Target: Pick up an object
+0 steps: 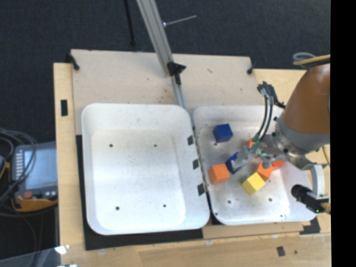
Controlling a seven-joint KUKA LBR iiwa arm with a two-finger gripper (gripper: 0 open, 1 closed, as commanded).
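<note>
In the camera view you see the arm (308,107) reaching in from the right over the right bin (233,207), and the gripper (260,154) is low among the blocks there. You cannot tell how its jaws stand, because the wrist hides them. A blue block (222,132) lies toward the far side of this bin. An orange block (219,173) sits near the left wall, with a small blue piece (232,161) just beside it. A yellow block (253,183) lies nearer, close to an orange piece (266,170) under the gripper. The left bin (139,166) stands beside it.
</note>
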